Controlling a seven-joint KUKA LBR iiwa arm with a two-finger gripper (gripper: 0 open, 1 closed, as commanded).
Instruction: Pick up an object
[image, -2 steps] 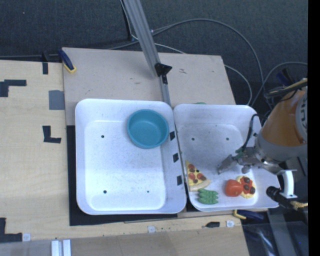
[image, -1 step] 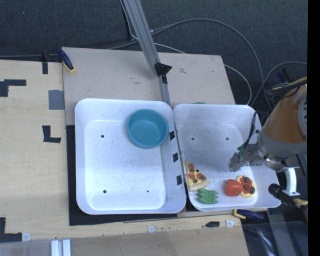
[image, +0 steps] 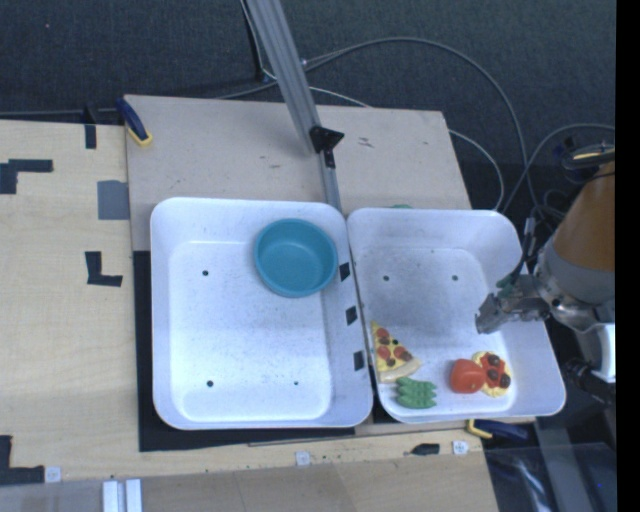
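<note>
Pincer (image: 492, 316) hovers over the right bin's (image: 440, 235) right side; whether it is open or closed cannot be told. Below it lie a red tomato (image: 465, 376) and pizza slice (image: 495, 372); blue bowl (image: 294, 257) sits far left.

No readable text, label or number on anything here

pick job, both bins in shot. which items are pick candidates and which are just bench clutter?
Pick candidates:
- blue bowl, left bin
- pizza slice toy, green toy, red toy, yellow spotted toy, right bin
- gripper, over the right bin

Clutter:
- yellow-and-blue clamp
- cables
- black tape marks
</note>
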